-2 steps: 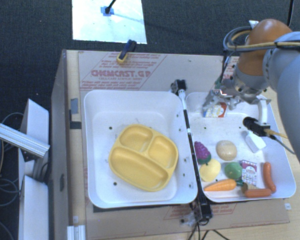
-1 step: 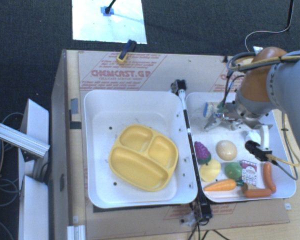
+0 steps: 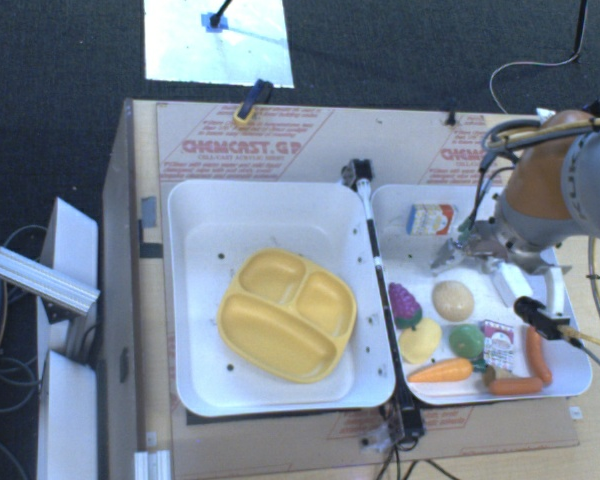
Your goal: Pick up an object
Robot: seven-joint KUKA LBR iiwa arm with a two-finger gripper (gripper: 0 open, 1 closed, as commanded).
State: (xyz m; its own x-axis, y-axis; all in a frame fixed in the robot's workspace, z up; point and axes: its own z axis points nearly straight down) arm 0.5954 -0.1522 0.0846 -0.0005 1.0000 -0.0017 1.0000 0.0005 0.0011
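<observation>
Gripper [image 3: 458, 252] is lowered into the right bin [image 3: 580, 383], at twelve o'clock of the egg [image 3: 453, 299]; its grip state cannot be told; nothing is seen held; the egg, presumably targeted, lies beside grapes [image 3: 405, 304].

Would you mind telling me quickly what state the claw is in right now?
Claw: cannot be told; it sits low in the right bin, above the beige egg, with nothing visibly gripped.
</observation>
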